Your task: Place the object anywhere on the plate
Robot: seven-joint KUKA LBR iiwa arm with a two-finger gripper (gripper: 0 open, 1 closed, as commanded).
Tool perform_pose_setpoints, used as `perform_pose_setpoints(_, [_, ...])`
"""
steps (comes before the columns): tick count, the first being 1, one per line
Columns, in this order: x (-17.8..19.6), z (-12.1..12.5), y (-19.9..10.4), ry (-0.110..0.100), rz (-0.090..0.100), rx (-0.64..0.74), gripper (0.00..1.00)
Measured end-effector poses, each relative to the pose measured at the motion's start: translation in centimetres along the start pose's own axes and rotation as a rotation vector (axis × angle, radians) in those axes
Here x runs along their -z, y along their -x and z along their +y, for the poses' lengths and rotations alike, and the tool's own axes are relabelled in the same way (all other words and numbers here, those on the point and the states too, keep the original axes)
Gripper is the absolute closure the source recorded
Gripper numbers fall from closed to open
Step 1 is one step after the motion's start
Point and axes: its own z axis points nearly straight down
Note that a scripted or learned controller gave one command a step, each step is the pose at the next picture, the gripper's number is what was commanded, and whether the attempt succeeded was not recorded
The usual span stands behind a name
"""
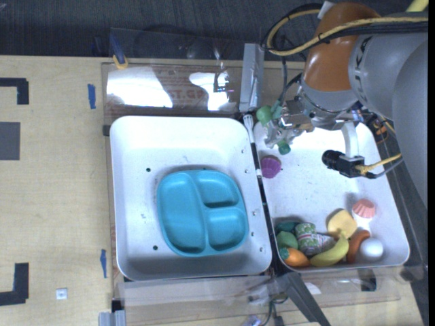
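The small purple object point(270, 166) lay on the floor of the right-hand bin point(319, 182), close against the wall that divides it from the left one, and nothing touched it. Just above it and slightly to the right the tool point(281, 136) hung at the bin's upper left corner, with green-tipped parts about it; from where I stood I could not tell its state. The purple piece was near the tool but clearly apart from it, lower in the view.

My reading was that the pick was the step in hand and nothing had been lifted. The next move would call for the tool to come down over the purple piece, which sat awkwardly tight to the wall, then carry it across the divider.

The blue sectioned plate point(202, 211) waited in the middle of the left-hand bin point(136, 148), with nothing on it. A heap of toy food point(319, 240), a banana among it, was crowded into the right bin's lower corner, well apart from the tool. Both bins stood on the pale wooden tabletop point(47, 182)
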Motion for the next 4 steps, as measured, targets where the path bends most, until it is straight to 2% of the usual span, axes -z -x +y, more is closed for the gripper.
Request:
perform_pose_setpoints(1, [5.6, -2.9, -3.2, 0.004, -0.001, 0.499, 1.00])
perform_pose_setpoints(2, [6.4, -2.7, -3.2, 0.006, -0.001, 0.500, 1.00])
perform_pose_setpoints(3, [6.2, -8.1, -8.7, 0.003, 0.000, 0.631, 1.00])
perform_pose_setpoints(4, [15.7, -7.7, -9.7, 0.011, -0.004, 0.542, 1.00])
